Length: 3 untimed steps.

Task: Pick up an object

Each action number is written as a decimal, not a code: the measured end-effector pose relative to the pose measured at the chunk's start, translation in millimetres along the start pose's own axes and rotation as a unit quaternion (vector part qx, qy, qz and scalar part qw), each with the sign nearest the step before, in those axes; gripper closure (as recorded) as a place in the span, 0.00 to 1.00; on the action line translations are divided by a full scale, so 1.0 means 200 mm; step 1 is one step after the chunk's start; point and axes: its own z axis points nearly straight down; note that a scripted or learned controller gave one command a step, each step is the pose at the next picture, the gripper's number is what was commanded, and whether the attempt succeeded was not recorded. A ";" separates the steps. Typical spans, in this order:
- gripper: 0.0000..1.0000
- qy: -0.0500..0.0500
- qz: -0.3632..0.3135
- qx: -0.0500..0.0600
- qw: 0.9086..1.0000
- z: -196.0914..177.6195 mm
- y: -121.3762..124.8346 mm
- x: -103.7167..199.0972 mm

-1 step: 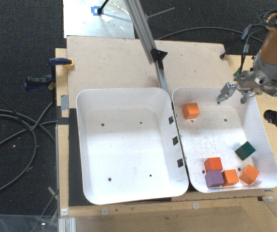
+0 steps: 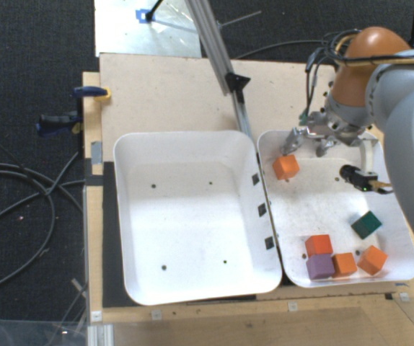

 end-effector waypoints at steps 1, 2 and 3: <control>0.00 0.004 -0.001 -0.007 1.000 0.06 -0.22 0.19; 1.00 0.003 -0.003 -0.024 1.000 -0.05 -0.17 0.19; 0.00 0.004 -0.002 -0.010 1.000 -0.01 -0.20 0.19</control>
